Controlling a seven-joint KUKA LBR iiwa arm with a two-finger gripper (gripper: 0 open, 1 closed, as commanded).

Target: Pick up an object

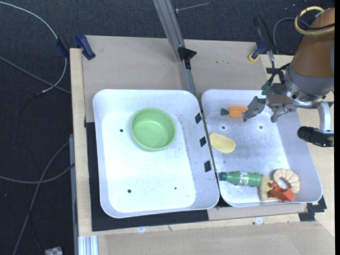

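- Carrot toy (pixel 235 111), orange with a green tip, lies near the far edge of the right bin (pixel 303 158), just beside the gripper (pixel 264 110).
- Jaws are spread wide, two dark fingers splayed out on either side, nothing between them. The near finger's tip sits just to the right of the carrot; can't tell if it's actually touching.
- Gripper hangs over the far part of the right bin, with the grey arm (pixel 313 62) and its orange band coming in from the right.
- Yellow banana-ish piece (pixel 222 143) sits a bit nearer the camera than the carrot, toward the left wall of the same bin, apart from everything else.
- Green bottle (pixel 243 178) lies on its side along the near edge of that bin, cap pointing left.
- Right next to the bottle's base there's a little pile: a tan ridged shell-looking thing (pixel 287 178) and a red-orange piece (pixel 281 194), pretty much touching each other.
- Left bin (pixel 111 195) has a green bowl (pixel 153 129) sitting upright in its far half.
- Both bins rest side by side on the tan surface (pixel 133 62), with a metal rail (pixel 167 15) running down between them from the top.
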